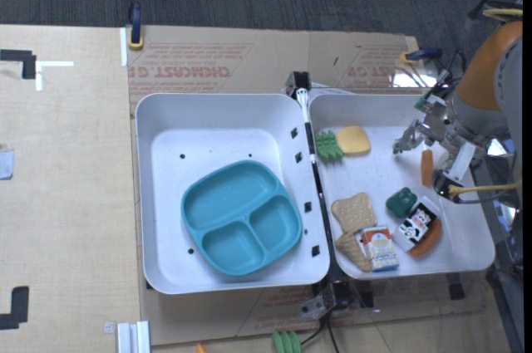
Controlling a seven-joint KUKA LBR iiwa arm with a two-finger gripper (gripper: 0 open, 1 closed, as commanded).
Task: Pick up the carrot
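Mirrored red lettering, perhaps "GIGANTE", on the cardboard sheet (191,61) behind the bins.

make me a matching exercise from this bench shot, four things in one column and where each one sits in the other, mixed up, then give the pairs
Things
1. blue divided plate
2. carrot
3. yellow and green toy food
4. small cartons

Places
A. right bin, far left corner
B. left bin, near its middle
C. right bin, near edge, beside the bread slices
D. right bin, right side, just under the gripper

Pairs: 1-B, 2-D, 3-A, 4-C
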